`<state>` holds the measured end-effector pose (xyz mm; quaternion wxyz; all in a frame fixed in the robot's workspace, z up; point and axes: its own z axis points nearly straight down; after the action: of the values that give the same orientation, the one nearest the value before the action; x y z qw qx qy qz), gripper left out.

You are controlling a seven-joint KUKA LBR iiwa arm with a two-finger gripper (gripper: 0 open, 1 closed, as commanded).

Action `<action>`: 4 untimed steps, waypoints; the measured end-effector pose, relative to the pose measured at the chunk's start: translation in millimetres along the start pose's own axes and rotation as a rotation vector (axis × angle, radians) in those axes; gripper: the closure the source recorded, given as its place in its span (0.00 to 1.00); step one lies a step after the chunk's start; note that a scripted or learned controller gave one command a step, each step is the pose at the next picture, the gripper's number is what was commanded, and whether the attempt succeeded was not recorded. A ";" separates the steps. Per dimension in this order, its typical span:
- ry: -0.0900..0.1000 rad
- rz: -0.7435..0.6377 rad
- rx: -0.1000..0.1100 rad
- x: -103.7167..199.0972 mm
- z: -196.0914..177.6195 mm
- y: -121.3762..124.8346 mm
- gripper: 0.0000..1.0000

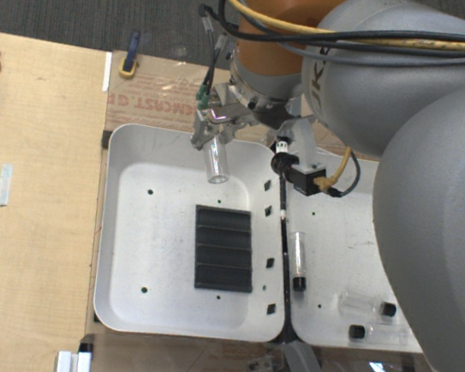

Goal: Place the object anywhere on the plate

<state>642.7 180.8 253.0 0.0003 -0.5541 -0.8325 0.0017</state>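
Hovering over left bin (121, 234): tool (210, 134), pinching clear vial (217, 164). Black ridged plate (223, 249) lies nearer, mid-bin. Advice: centre the vial above plate, lower gently, release late

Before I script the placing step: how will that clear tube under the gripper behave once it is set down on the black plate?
The clear tube looks round and smooth, so it probably rolls. The black plate shows ridges, which might check it. It seems light and possibly slippery.
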 end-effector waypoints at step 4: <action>0.000 -1.043 -0.003 106.5 -21.4 -132.0 1.00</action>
<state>479.9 228.1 274.6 0.0001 -0.0659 -0.9978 0.0001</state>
